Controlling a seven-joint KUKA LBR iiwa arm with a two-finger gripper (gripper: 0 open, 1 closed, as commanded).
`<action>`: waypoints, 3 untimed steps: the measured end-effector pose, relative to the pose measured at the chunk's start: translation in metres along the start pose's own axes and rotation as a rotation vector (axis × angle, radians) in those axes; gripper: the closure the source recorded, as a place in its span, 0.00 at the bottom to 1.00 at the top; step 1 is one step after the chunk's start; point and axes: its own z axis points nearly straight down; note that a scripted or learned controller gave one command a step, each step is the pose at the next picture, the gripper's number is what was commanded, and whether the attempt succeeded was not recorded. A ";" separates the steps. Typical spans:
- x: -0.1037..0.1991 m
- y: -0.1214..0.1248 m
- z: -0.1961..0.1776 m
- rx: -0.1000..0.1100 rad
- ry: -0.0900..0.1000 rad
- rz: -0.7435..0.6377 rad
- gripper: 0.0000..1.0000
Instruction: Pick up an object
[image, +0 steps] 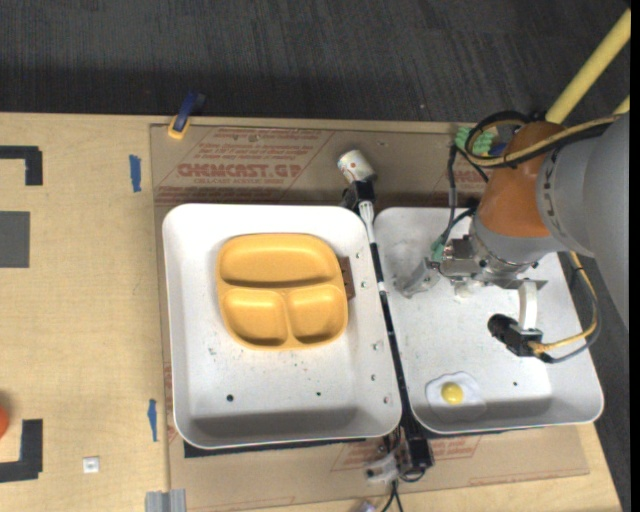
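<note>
While hanging over the upper part of the right bin (570, 395), with the gripper (462, 272) close above the floor there, nothing seen between the fingers; whether spread or closed, impossible to tell from this slanted overhead angle. No object lifted yet, judging by how things lie. In the same bin, near its front edge and well apart from the gripper, a fried egg toy (454, 392), white with a yellow yolk, flat on the floor. In the left bin (190, 390), a yellow divided plate (283, 289) with three compartments, resting in the upper middle. Both candidates untouched, so the pick judged as barely begun: left to do, settling on a target, most likely the egg as the nearer one, descending, closing on it, and raising it clear.
</note>
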 end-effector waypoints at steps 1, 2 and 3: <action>0.000 0.000 0.000 0.000 0.000 0.000 0.00; 0.000 0.000 0.000 0.000 0.000 0.000 0.00; 0.000 0.000 0.000 0.000 0.000 0.000 0.00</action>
